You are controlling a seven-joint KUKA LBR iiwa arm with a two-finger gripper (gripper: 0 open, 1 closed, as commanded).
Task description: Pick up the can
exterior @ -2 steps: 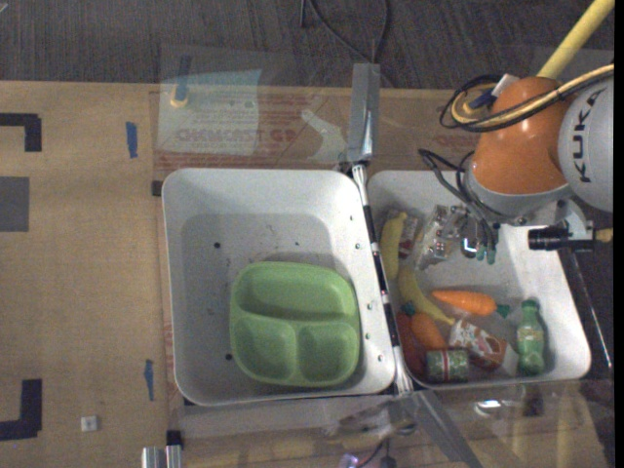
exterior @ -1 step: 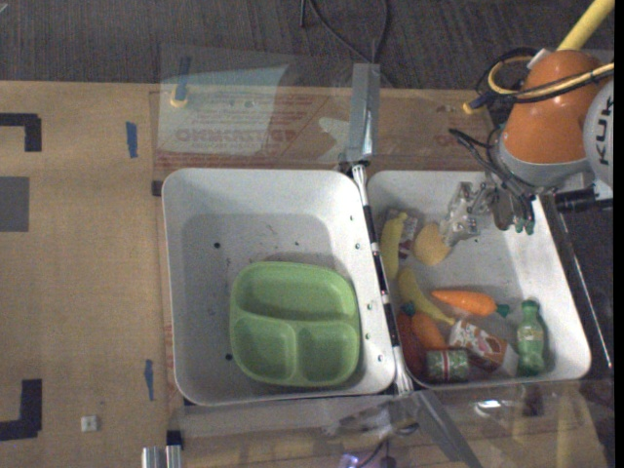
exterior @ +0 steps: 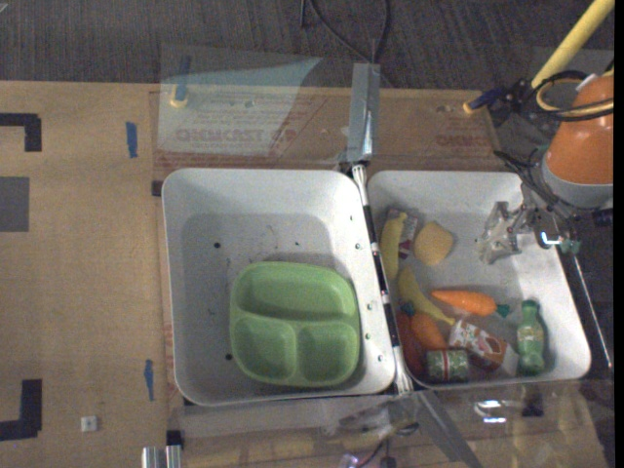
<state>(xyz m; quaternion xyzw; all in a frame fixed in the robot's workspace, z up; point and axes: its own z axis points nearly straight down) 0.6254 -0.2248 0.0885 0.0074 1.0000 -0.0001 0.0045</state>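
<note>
The can (exterior: 447,364) lies on its side near the front wall of the right bin (exterior: 575,305); it has a red and green label. It is wedged among other toy foods. My gripper (exterior: 501,234) hangs over the bin's back right part, well behind and to the right of the can. Its metal fingers are open with nothing between them. The grey arm with its orange band (exterior: 581,154) reaches in from the right.
Around the can lie a red and white bottle (exterior: 478,343), an orange piece (exterior: 425,330), a carrot (exterior: 464,302), a green bottle (exterior: 530,337), two bananas (exterior: 392,244) and a yellow lump (exterior: 434,244). The left bin (exterior: 195,213) holds a green divided plate (exterior: 294,323).
</note>
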